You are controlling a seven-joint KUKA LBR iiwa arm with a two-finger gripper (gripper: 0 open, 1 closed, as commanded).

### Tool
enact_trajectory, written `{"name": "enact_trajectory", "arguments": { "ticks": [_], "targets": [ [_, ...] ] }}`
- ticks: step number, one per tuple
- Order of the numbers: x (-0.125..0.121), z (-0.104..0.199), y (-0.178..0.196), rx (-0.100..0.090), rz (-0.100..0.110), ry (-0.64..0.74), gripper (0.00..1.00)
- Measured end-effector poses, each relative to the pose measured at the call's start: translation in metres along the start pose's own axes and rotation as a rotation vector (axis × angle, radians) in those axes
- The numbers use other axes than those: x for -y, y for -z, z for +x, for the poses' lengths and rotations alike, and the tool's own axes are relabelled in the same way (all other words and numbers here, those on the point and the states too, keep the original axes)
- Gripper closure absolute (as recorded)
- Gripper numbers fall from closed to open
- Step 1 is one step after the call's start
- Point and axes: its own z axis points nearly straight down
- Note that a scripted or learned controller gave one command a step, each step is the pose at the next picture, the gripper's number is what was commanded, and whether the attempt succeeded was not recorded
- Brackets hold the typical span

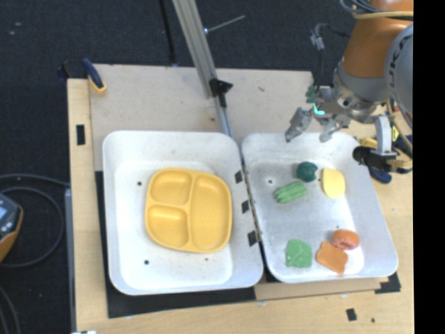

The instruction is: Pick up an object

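Nearest, right bin [375, 207]: orange block [332, 257], red-orange piece [345, 239], light green piece [299, 253]. Mid-bin: green pickle-shaped object [290, 192], dark green lump [306, 170], yellow piece [334, 183]. Left bin [118, 186]: yellow divided plate [188, 209]. Farthest: gripper [311, 128] above right bin's far rim, fingers spread, nothing held.

1. Lighting: even, fairly bright, from overhead; white bins [174, 145] near glare-free.
2. Shadows: soft, short, beneath objects and bin rims.
3. Sharpness: mildly soft overall; low resolution.
4. Surroundings: dark floor [42, 19], little detail.
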Motion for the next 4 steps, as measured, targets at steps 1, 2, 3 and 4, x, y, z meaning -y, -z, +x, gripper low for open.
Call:
{"name": "enact_trajectory", "arguments": {
  "ticks": [1, 2, 3, 4],
  "targets": [
    [-0.001, 0.000, 0.001, 0.000, -0.002, 0.000, 0.00],
    [0.006, 0.004, -0.045, 0.002, 0.002, -0.001, 0.00],
    [0.005, 0.005, -0.087, 0.002, 0.002, -0.002, 0.00],
    [0.006, 0.007, -0.150, 0.002, 0.003, -0.003, 0.00]
  ]
}}
